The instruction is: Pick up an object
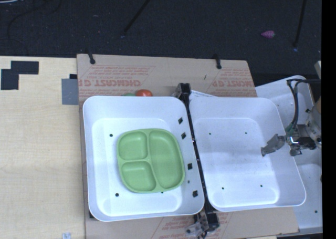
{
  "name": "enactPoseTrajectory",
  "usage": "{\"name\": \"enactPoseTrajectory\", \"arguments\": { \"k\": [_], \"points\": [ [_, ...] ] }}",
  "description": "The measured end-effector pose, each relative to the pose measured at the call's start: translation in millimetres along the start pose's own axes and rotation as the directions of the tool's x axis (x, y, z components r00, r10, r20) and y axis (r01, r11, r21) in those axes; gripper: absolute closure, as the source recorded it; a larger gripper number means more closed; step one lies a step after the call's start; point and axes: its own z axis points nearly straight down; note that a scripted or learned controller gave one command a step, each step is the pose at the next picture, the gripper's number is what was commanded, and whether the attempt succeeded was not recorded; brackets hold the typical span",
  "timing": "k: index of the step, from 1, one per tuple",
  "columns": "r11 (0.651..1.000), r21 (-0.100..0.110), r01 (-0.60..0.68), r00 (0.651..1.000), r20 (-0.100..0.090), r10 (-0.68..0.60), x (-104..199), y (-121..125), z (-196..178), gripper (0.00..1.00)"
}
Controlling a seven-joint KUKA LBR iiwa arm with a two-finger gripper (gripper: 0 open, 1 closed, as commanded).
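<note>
A light green divided plate (pixel 150 159) with three compartments lies flat in the left bin (pixel 100 112). My gripper (pixel 273 145) is at the right side of the right bin (pixel 236 112), low over the inner right wall, far from the plate. A grey finger-like part juts left from the wrist hardware (pixel 300 141). I see nothing held at its tip.
A small red object (pixel 143 93) and a bit of green (pixel 128 94) peek out behind the left bin's back rim. Both bins rest on a cardboard sheet (pixel 157 75), joined by a black clamp strip (pixel 191 148). A wooden bench top (pixel 37 148) lies to the left.
</note>
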Motion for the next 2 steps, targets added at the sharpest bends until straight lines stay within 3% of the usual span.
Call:
{"name": "enactPoseTrajectory", "arguments": {
  "k": [2],
  "points": [
    [1.000,0.005,0.000,1.000,-0.002,0.000,7.4,-8.8,117.2,0.00]
  ]
}}
